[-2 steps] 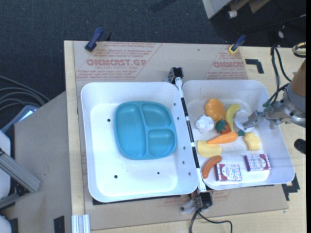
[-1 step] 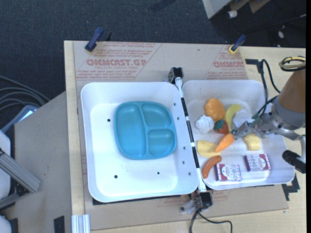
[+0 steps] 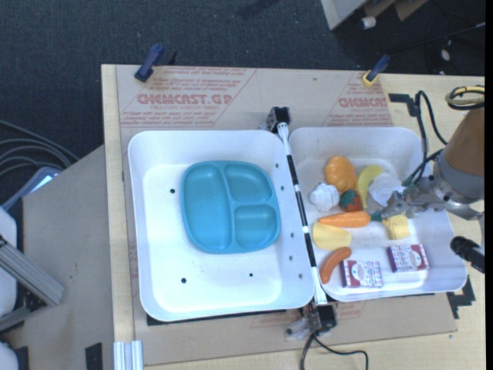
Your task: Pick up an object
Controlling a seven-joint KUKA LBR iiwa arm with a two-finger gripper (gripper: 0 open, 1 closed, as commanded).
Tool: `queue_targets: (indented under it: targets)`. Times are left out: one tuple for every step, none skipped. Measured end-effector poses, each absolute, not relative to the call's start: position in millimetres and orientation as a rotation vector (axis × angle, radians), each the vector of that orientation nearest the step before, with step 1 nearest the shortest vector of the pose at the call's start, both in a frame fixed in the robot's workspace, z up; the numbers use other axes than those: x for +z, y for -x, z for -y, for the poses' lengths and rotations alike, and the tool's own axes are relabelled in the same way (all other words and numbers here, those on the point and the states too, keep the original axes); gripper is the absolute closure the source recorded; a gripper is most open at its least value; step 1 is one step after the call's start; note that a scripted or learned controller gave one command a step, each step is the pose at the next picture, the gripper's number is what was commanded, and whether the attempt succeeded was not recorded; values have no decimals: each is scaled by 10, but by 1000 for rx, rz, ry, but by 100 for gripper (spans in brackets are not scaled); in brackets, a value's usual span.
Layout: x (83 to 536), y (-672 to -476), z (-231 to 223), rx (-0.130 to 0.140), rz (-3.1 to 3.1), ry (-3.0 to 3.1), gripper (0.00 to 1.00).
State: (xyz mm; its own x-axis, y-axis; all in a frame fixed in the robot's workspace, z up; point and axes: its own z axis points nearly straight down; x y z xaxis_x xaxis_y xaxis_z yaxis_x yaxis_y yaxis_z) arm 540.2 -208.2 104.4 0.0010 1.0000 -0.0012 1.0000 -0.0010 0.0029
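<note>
my tool [image 3: 394,204] is low inside the right bin [image 3: 400,139], coming in from the right side, and its tip sits among the toy foods near a small yellow block [image 3: 397,227]. i cannot tell whether it is released or clenched, and i see nothing lifted clear of the bin, so i judge the pick as not yet done: a grasp and a lift are left. the things i could take all lie in this right bin: an orange fruit [image 3: 340,171], a pale yellow piece [image 3: 370,179], a white lumpy piece [image 3: 324,198], a carrot [image 3: 346,220], a yellow wedge [image 3: 331,237], a sausage [image 3: 333,264] and two small red and white cartons [image 3: 362,273]. they lie close together, several touching, which could crowd a clean grasp. the left bin [image 3: 154,206] holds a blue divided plate [image 3: 229,206], well apart from my tool. both bins rest on the table [image 3: 192,91].
</note>
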Motion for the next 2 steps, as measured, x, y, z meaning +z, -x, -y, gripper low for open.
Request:
queue_targets:
  targets:
    - [1793, -4940, 1403, -1, -2225, -2222, 100]
    - [1792, -4938, 1405, -1, -2224, -2223, 0]
